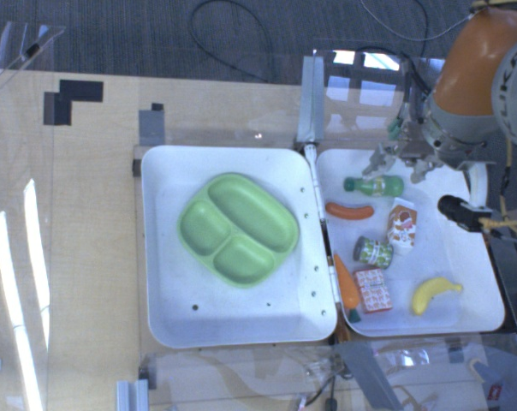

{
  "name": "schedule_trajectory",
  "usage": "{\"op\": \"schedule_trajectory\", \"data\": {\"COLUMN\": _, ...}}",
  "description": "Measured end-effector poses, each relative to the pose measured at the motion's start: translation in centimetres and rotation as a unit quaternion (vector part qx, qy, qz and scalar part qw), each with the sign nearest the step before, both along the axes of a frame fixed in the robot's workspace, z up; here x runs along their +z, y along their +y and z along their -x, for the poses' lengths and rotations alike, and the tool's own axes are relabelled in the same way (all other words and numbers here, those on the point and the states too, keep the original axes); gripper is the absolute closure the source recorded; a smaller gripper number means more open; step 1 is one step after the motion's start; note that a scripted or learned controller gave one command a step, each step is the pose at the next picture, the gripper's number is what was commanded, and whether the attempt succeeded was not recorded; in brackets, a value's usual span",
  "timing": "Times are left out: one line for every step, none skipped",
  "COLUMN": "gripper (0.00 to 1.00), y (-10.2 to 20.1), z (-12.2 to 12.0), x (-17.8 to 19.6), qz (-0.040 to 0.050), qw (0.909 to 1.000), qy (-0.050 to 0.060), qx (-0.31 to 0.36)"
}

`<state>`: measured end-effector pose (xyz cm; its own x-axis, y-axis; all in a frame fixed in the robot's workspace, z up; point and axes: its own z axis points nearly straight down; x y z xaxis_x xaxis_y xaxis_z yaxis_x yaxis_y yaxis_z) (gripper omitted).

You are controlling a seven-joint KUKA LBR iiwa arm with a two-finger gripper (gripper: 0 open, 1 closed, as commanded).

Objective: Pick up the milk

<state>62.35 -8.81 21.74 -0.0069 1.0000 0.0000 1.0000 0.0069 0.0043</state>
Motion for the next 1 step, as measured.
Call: {"op": "schedule_trajectory", "data": {"gripper": 0.00, "y": -6.31, "z": 4.26, "x": -11.50, "qz": 0.0001, "qw": 0.9996, "qy": 0.001, "qx": -0.027}}
